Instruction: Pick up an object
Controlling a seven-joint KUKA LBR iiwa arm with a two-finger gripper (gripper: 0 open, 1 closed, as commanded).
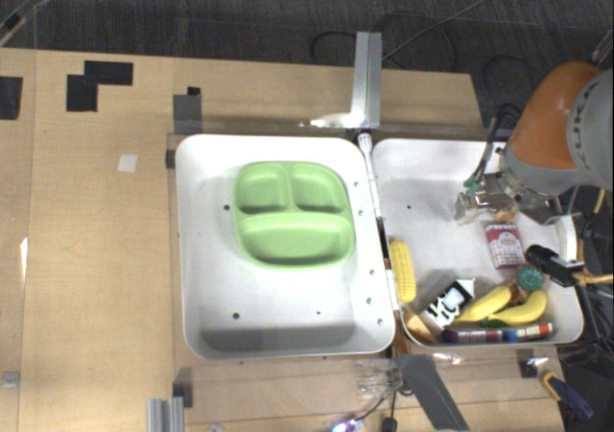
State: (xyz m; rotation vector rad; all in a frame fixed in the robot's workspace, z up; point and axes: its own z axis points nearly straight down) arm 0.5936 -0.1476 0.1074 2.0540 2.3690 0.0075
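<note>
My gripper (pixel 477 200) hangs over the upper right part of the right bin (pixel 422 180), below the orange band of the arm (pixel 552 128). Just below it and slightly to the right, a small red packet (pixel 503 246) lies on the bin floor. Along the bin's front edge are two yellow bananas (pixel 489 303), a black-and-white box (pixel 449 302), a teal round object (pixel 529 278) and a dark marker (pixel 494 333). An ear of corn (pixel 403 269) rests against the bin's left wall. I see nothing in the gripper.
The left bin (pixel 192 257) holds a green divided plate (pixel 291 211). A metal post (pixel 368 80) stands behind the wall between the two bins. Bare white floor lies in the right bin's upper left part. Cables run behind the bench.
</note>
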